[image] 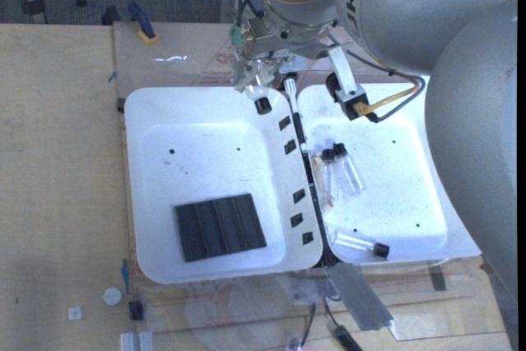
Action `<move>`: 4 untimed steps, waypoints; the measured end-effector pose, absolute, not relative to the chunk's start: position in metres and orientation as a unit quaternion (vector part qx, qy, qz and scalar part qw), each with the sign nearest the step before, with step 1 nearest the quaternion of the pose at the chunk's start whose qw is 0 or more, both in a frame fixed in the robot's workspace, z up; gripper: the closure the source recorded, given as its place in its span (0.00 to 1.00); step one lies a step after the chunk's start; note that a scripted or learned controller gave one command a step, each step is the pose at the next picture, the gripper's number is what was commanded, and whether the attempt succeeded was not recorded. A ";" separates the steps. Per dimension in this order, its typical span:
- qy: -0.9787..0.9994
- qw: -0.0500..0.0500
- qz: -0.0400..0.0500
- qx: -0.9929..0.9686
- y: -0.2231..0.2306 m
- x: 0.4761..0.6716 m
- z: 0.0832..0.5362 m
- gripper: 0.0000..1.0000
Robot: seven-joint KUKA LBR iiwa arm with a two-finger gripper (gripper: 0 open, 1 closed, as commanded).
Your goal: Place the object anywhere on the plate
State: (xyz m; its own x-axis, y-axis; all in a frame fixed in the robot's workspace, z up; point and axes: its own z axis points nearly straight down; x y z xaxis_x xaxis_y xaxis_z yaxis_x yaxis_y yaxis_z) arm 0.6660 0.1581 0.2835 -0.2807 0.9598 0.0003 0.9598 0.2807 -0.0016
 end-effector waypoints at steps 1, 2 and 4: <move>-0.815 0.001 0.001 -0.579 0.192 0.666 0.256 1.00; -0.826 0.000 0.001 -0.564 0.196 0.667 0.255 1.00; -0.856 -0.002 -0.001 -0.517 0.213 0.668 0.256 1.00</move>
State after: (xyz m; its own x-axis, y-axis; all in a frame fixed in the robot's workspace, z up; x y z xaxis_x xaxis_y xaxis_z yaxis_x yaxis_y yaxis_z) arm 0.6677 0.2132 0.2557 -0.4656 0.8850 -0.0014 0.8850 0.4656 0.0036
